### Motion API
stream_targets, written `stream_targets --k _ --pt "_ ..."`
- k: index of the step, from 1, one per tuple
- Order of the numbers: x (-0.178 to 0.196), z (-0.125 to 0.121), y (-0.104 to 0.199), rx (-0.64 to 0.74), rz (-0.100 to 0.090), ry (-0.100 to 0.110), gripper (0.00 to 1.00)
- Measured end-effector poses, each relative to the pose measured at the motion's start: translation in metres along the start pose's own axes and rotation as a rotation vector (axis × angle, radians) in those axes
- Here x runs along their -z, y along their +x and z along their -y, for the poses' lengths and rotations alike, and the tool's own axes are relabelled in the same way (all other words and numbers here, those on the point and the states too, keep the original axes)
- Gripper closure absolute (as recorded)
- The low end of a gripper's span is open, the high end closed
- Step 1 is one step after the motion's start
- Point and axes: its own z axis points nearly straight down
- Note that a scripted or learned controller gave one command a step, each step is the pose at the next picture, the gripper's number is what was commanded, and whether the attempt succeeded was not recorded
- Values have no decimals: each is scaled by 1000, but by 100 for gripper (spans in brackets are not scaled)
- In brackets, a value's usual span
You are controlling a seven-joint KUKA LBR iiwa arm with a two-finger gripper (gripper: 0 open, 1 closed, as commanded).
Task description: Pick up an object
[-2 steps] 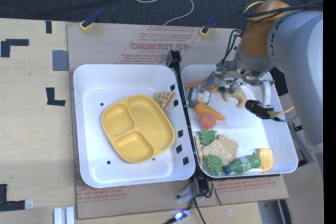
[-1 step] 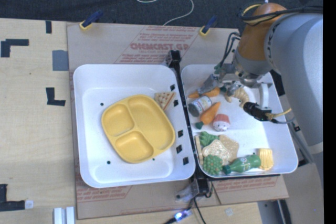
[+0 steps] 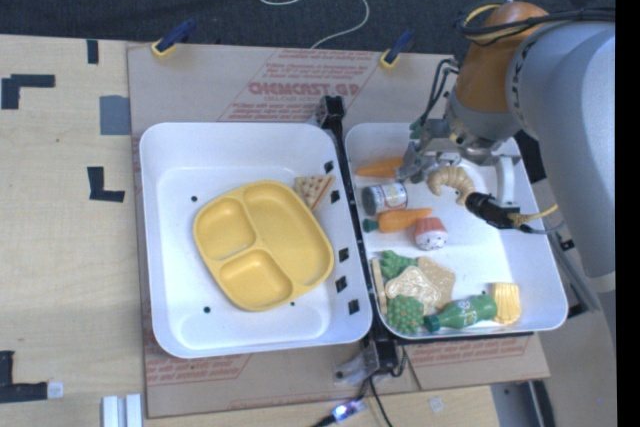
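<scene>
Gripper (image 3: pixel 419 161) hung low over the back of the right bin (image 3: pixel 532 267); whether it was open or closed could not be told. Just beside it lay the silver can (image 3: pixel 384 198): short, shiny metal, on its side, between an orange piece (image 3: pixel 379 169) and a carrot (image 3: pixel 404 220).

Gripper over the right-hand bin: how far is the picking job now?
Done: the gripper is positioned in the right-hand bin, close to the orange piece and the silver can. In hand: no object is visibly held. Left: grasping one object and lifting it out.
</scene>
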Motion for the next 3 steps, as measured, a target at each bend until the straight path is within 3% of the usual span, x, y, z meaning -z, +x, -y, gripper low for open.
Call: stream_targets --k 2,3 --pt "116 -5 -5 -1 1 -5 100" --pt "116 6 39 3 -1 1 100"
